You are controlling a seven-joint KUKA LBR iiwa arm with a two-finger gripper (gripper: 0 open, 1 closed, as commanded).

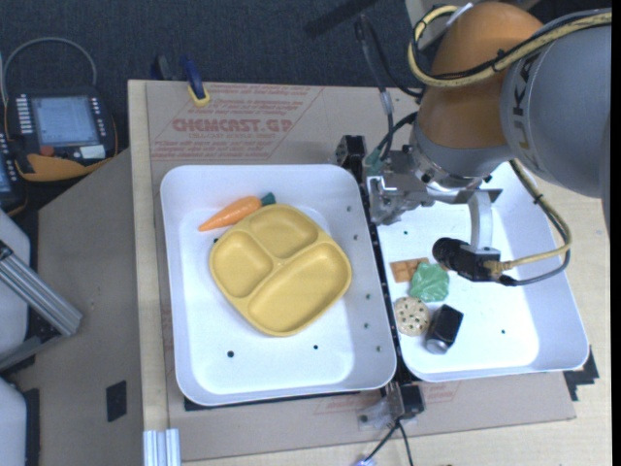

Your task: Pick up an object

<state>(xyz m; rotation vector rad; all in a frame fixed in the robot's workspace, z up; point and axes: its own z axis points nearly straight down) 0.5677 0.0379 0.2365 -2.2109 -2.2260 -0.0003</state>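
Gripper (pixel 393 202) is hovering over R bin's (pixel 529 309) top-left corner; open or closed, can't tell. Cracker (pixel 408 269), green scrap (pixel 429 282), cookie (pixel 411 315) & black block (pixel 444 327) are lying in the bin's lower-left part, below gripper.

Table (pixel 150 309): tan board surface, red lettering printed along the far side. Two shallow white bins sit directly on it, side by side, inner rims just beside each other: left bin (pixel 291 362), right bin (pixel 524 328). A blue-and-yellow clamp (pixel 197 87) grips the far edge, near the left corner.
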